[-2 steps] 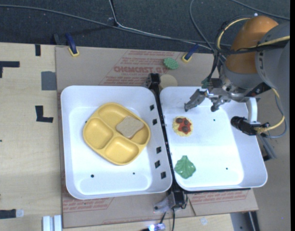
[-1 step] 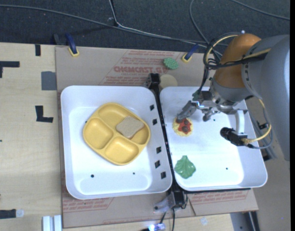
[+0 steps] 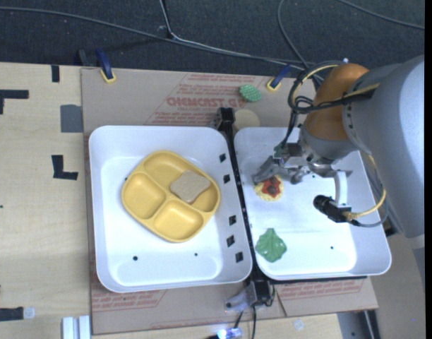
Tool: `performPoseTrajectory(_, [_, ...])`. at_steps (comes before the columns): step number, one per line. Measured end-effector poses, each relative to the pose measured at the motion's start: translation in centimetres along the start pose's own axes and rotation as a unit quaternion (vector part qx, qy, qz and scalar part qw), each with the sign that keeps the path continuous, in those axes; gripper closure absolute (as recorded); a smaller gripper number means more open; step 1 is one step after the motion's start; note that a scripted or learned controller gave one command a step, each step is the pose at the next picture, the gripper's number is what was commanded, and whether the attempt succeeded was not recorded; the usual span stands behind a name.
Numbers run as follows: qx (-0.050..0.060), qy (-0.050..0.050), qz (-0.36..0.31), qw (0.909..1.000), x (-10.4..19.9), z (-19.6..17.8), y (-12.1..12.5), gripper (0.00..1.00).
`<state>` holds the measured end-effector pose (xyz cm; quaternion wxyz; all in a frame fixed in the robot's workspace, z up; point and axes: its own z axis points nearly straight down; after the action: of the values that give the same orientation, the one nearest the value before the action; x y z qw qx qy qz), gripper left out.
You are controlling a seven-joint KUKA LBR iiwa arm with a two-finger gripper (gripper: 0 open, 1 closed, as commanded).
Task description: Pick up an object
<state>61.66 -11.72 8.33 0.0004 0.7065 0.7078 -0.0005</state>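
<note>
In the right bin (image 3: 357,253) lie a small yellow and red toy food piece (image 3: 270,188) and a green leafy piece (image 3: 271,245). My gripper (image 3: 278,171) hangs low over the right bin, just above and right of the yellow and red piece, close to touching it. Nothing shows between its fingers. The left bin (image 3: 117,260) holds a yellow divided plate (image 3: 149,196) with a tan bread slice (image 3: 189,186) lying on it.
A green ball-like object (image 3: 249,92) rests on the cardboard behind the bins. A black divider (image 3: 234,182) runs between the two bins. Cables cross the dark floor at the back, and blue clamps hold the cardboard's far edge.
</note>
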Motion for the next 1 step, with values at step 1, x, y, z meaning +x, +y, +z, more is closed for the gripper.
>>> performPoseTrajectory(1, [0.0,0.0,0.0,1.0,0.01,-1.24,0.07,1.0])
